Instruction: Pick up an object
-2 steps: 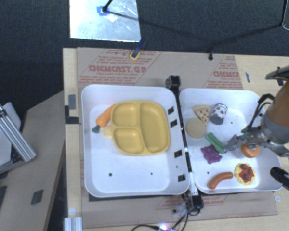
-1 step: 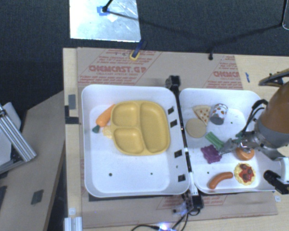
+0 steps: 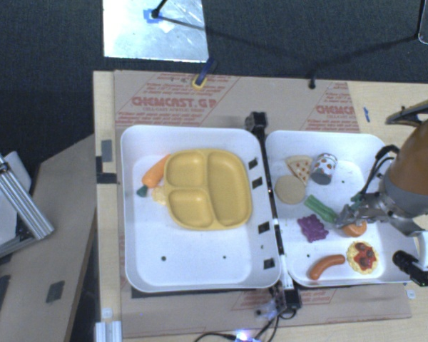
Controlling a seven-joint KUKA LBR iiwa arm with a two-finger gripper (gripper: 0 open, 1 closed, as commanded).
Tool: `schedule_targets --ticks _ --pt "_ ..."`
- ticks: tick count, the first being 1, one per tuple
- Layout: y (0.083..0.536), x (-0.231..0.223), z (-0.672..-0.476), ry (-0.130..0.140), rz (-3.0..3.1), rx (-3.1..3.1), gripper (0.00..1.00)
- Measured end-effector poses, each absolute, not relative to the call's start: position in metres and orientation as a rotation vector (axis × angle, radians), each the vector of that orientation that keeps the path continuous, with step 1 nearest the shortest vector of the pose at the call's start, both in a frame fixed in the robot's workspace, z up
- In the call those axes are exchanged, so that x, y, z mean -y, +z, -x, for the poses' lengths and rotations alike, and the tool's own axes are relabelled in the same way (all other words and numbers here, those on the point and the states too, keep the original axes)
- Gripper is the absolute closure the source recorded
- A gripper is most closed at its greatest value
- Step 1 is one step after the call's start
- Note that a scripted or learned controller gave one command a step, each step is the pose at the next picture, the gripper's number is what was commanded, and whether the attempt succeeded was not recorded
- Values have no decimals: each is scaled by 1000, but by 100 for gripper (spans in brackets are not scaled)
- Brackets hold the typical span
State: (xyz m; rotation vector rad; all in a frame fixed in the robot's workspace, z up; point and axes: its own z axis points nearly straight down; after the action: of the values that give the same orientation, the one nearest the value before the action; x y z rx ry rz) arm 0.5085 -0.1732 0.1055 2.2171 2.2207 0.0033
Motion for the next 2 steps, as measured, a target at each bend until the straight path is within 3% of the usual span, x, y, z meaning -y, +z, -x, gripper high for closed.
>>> schedule_targets --ticks 2 --pt "219 182 -508 5 -2212 -2221 100"
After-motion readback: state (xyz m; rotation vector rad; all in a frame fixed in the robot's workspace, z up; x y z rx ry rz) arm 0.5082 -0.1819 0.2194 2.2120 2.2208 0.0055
